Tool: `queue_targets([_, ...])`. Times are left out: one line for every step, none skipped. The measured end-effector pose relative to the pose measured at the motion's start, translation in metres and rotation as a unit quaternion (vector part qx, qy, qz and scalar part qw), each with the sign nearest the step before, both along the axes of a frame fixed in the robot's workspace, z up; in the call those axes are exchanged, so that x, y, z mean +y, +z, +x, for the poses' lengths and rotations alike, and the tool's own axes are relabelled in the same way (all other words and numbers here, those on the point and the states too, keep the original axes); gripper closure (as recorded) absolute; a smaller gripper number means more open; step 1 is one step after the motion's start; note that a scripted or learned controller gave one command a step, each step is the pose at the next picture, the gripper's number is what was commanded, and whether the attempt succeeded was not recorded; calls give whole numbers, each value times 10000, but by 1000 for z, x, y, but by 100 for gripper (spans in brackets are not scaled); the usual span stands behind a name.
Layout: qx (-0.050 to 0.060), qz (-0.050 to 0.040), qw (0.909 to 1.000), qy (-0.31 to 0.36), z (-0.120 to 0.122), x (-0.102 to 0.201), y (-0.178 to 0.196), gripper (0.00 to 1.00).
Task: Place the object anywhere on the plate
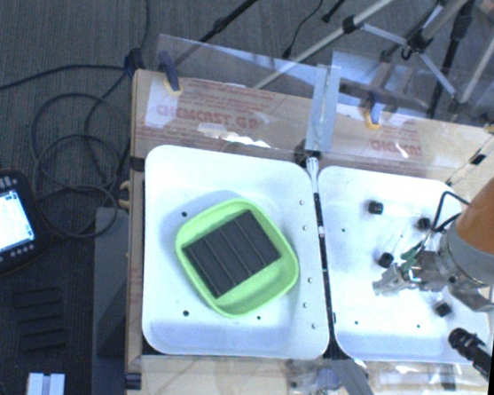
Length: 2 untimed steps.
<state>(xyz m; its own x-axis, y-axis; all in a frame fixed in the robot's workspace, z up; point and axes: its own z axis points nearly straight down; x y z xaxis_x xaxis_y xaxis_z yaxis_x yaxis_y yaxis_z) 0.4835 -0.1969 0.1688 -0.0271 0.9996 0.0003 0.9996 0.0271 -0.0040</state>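
The green plate (pixel 283 286) sits in the left bin (pixel 159 226), turned cornerwise, and a dark ribbed slab (pixel 231 251) lies flat across its middle, well inside the raised green rim. If that slab is the object named in the task, then the placing looks done and what is left is only for the arm to clear off; but that is a judgement, as nothing here settles whether the slab is the object or simply the plate's own inner face. The gripper (pixel 398 278) is over in the right bin (pixel 348 249), low above the white floor and well apart from the plate, with a few small black knobs (pixel 375 207) scattered near it. Nothing can be made out between the fingers, and the cables and metal parts around the wrist blur together so much that I cannot tell whether they stand open or closed. The arm (pixel 490 222) is cut off by the frame's edge, and the far side of the tabletop (pixel 239 115) lies under glare from a clear sheet.
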Motion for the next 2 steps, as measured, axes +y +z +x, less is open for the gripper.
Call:
queue_targets([-10, -26, 9935, 1137, 29, 56, -50, 100])
queue_targets([-73, -159, 9944, 1040, 30, 40, -45, 0])
